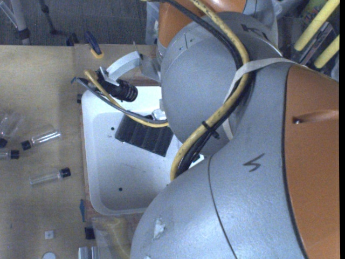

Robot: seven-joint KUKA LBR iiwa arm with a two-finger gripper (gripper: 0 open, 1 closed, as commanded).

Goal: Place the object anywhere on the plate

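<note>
Jaws hidden behind the grey arm (237, 144); grip impossible to tell. Black ribbed object (144, 136) lying flat in the white bin (102, 161), near its 1 o'clock corner. Clear vials (46, 138) scattered on the wooden bench (38, 80) at 9 o'clock.

The grey arm (232, 161) with its orange band (315, 139) covers the view from twelve o'clock round to six, a yellow-and-black cable (215, 117) looping over its joints. At nine o'clock of the arm lies a white bin (102, 171), holding a black ribbed object (144, 136) near its upper edge. On the wooden desk (38, 80) toward nine o'clock lie clear vials with black caps (48, 174), well apart from the bin. A black connector (123, 90) juts out above the bin at eleven o'clock.
</note>
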